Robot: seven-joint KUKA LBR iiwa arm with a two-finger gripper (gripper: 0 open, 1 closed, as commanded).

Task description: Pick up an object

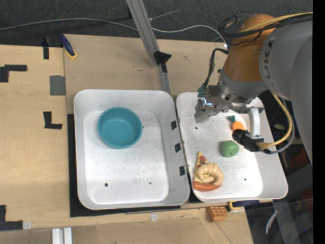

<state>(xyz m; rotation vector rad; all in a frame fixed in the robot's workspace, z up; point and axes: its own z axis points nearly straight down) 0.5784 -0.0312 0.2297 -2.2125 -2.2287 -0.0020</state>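
1. Gripper (pixel 203 109) sits low over the right bin (pixel 269 186), at the bin's far-left corner, above bare white floor. From where I stand I cannot tell whether it is apart or together.
2. Behind it, the arm (pixel 264 50) comes in from the right, its orange band above the wrist bulking over the bin's far edge.
3. A green lump (pixel 229 148) lies near the middle of the right bin, apart from the gripper and nearer to me than it.
4. A small orange piece (pixel 237 124) lies just beyond the green lump, toward the bin's right side.
5. A curled pale toy (pixel 209 173), shaped something like a shrimp or a pastry, rests on a reddish-orange base at the near-left of the same bin, with a little yellow wedge (pixel 199 158) touching its far side.
6. In the left bin (pixel 127 184), a teal bowl (pixel 120 127) stands upright in the far half.
7. An orange block (pixel 217 213) lies on the bench (pixel 30 161) just outside the right bin's near rim.
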